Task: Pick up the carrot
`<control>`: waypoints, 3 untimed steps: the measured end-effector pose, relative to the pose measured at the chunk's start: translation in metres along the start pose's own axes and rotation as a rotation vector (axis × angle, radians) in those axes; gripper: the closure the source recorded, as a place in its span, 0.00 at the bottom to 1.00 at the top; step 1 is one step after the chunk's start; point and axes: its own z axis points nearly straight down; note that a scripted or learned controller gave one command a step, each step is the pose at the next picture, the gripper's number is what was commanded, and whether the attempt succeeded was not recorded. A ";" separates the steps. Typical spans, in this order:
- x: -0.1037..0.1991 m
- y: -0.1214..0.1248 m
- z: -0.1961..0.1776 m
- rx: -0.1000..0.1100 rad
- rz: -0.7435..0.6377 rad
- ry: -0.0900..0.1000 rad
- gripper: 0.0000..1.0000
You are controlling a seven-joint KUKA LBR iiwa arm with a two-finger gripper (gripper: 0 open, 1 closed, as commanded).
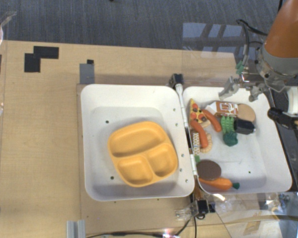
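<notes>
Down at the right white bin's (268,157) near edge lies the orange carrot with green tip (217,184), touching a brown round disc (208,169). Pincer (241,86) hovers over the far rim, grip state unclear. Yellow divided tray (141,152) fills the left bin.

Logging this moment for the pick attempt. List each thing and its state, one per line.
carrot: lying flat by the near edge of the right bin, untouched.
yellow tray: upright in the left bin, compartments bare.
end effector: above the right bin's far edge, holding nothing.
brown disc: flat, beside the carrot.
</notes>
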 end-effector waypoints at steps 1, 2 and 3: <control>0.090 -0.048 0.039 0.003 -0.162 0.003 0.00; 0.062 -0.114 0.046 0.000 -0.240 -0.001 0.00; 0.038 -0.121 0.088 0.000 -0.559 0.000 0.00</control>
